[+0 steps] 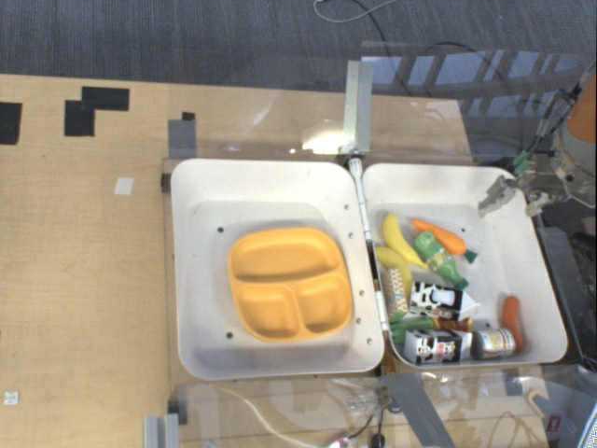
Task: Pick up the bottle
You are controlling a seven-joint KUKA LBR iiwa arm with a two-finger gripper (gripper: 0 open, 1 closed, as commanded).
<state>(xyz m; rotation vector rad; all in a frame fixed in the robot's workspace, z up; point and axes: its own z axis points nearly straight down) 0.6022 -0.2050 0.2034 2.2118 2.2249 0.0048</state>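
Single fixed camera above surface [84, 278], looking down at slant; far edge at frame top, dark floor [187, 17] beyond. Moderate distance: both white bins [187, 250] fit whole in frame, side by side; arm [578, 147] enters at right

A robotics lab. Two white bins [280, 180] sit clamped on a plywood counter [84, 250] marked with black tape squares [93, 108]. Loose cables [410, 3] trail over grey carpet [187, 17] behind.
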